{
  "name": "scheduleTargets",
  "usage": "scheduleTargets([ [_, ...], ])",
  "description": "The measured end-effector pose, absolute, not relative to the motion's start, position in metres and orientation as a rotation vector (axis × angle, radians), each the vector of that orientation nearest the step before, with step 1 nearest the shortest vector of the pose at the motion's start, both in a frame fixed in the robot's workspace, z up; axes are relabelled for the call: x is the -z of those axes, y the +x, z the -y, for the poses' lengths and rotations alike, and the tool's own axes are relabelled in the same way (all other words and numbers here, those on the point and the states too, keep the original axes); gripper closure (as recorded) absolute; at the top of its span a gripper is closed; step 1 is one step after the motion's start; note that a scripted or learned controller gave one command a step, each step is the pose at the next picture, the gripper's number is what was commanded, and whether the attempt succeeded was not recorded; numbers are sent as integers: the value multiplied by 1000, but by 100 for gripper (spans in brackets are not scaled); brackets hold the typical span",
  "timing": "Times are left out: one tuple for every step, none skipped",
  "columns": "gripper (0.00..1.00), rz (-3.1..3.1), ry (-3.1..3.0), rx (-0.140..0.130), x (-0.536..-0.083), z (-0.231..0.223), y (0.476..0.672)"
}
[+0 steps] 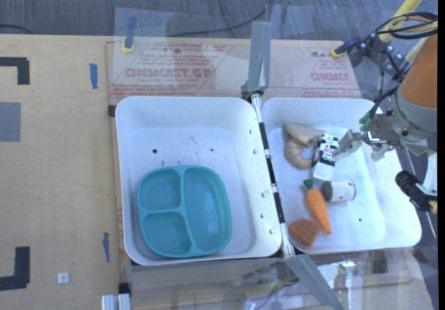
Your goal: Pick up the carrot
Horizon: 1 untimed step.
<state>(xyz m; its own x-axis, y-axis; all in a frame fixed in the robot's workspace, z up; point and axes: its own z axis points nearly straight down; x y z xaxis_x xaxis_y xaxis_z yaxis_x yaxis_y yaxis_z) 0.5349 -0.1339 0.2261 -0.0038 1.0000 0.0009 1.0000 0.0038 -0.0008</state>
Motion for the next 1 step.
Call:
scheduleTargets([
  [0,2118,-2359,30,-116,108,505],
])
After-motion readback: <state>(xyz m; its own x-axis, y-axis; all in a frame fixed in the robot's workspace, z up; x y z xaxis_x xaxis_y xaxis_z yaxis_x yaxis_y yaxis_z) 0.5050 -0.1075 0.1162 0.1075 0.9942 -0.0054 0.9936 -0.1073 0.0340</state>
